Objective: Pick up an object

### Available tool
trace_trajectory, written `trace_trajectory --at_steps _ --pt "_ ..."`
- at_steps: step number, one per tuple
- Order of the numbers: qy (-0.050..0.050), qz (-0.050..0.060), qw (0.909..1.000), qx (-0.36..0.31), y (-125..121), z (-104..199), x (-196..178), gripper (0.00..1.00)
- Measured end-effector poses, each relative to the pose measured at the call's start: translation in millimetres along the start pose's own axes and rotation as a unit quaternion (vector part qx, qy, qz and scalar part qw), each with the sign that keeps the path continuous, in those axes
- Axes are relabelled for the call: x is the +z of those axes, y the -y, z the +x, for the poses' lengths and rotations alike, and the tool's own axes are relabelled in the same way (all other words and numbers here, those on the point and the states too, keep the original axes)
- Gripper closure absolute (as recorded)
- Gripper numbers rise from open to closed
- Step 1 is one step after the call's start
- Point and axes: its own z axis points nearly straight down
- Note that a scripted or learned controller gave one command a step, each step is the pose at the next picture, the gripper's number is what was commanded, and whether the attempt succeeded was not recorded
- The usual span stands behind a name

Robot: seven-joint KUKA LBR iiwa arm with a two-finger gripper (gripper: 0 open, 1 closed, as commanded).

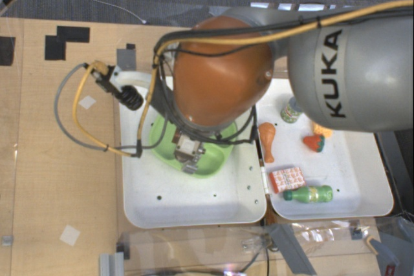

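A light green bowl-like object (210, 161) lies in the left white bin (194, 207), partly hidden under the arm. My gripper (188, 156) hangs straight down over the green object, close to or touching it. The arm's orange band and grey body cover most of the bin's far half. In the right bin (362, 197) lie an orange chicken-leg toy (266, 141), a red and white checked box (286, 178), a green bottle (309, 194), a red strawberry-like toy (314, 142) and a greenish can (291, 112).
A grey and yellow cable loop (77, 114) with a black connector (126, 97) hangs over the wooden bench left of the left bin. The divider between the two bins runs at about mid-frame. Black markers sit on the bench's far left.
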Motion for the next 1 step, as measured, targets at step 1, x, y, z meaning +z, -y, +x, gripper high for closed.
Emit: trace_trajectory --at_steps 1 --pt "-0.001 0.0 0.9962 -0.087 1.5 4.0 -7.8 1.0"
